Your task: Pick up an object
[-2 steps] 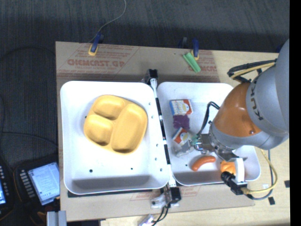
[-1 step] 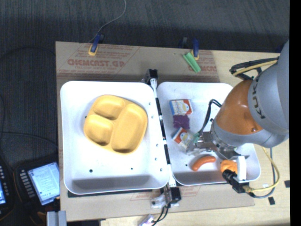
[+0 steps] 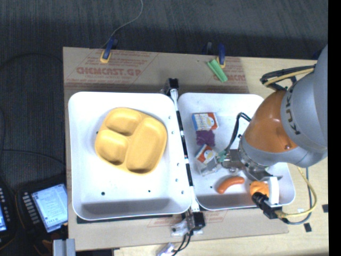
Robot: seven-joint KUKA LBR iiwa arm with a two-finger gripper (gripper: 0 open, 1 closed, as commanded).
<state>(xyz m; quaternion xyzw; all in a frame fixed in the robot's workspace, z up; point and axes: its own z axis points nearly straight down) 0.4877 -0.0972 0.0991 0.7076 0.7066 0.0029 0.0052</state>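
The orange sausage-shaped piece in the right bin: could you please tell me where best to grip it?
Grip the orange piece across its narrow middle, coming straight down. It lies flat and slightly curved, long axis roughly left-right, with bare bin floor below it in the view.

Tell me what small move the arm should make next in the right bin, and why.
Probably a short shift toward the orange sausage-shaped piece, then a descent onto it. The gripper sits low in the right bin just above that piece, which lies apart from the purple object and small box, so it looks easiest to grasp cleanly.
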